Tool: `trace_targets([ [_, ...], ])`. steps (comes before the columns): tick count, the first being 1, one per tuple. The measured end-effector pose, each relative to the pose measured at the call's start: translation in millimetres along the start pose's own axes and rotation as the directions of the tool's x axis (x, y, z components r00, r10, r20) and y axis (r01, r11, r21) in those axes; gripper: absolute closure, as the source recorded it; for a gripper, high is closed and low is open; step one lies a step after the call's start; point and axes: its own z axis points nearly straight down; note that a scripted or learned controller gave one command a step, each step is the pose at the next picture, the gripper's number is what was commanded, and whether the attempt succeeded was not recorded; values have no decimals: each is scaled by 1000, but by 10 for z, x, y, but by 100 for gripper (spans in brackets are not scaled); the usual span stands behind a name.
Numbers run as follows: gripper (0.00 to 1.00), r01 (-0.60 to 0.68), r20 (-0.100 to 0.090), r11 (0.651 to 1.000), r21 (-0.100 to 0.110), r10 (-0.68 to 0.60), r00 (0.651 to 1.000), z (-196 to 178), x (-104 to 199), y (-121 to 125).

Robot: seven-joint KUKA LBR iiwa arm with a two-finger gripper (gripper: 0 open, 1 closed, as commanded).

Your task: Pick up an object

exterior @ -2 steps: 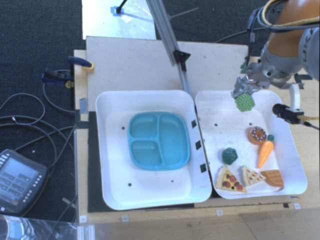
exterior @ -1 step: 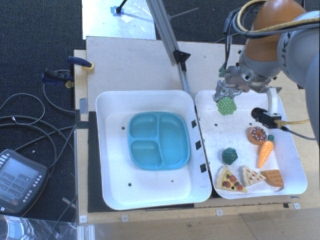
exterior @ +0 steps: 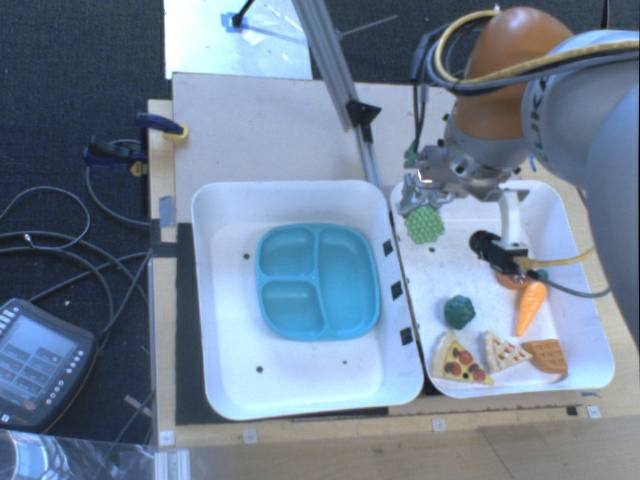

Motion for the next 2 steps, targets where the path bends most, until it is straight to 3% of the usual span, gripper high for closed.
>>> trace_targets([
  [1, 100, 1, -1, 1000, -2, -1, 1000, -142, 501, -147],
  [2, 100, 0, 0, 1000, -1, 0, 1000, -56, 990, -250],
])
